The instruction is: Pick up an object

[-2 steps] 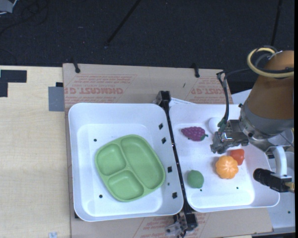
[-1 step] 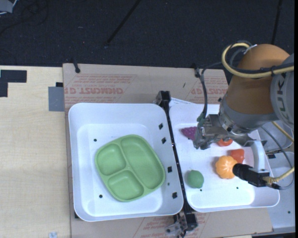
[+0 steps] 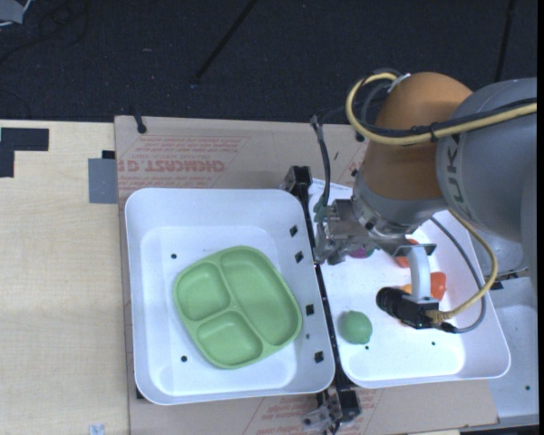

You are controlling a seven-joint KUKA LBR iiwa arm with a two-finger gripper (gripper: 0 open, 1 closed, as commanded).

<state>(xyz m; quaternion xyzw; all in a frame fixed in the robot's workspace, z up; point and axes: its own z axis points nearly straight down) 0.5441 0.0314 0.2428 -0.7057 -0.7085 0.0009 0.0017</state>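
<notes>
My gripper (image 3: 337, 240) hangs low over the right bin (image 3: 390, 370), close to its left wall, and the grey wrist with the orange band covers most of it from above. A small green ball (image 3: 355, 326) lies on the bin floor a little in front of the gripper, apart from it. A bit of a purple object (image 3: 360, 252) peeks out just right of the gripper; the wrist hides the rest. An orange object (image 3: 437, 285) lies further right, partly hidden behind the robot's bracket.
The left bin (image 3: 154, 216) holds a green divided plate (image 3: 237, 306) lying flat in its middle. The ridge between the two bins (image 3: 319, 315) runs directly beside the gripper. Cardboard (image 3: 208, 152) lies under both bins.
</notes>
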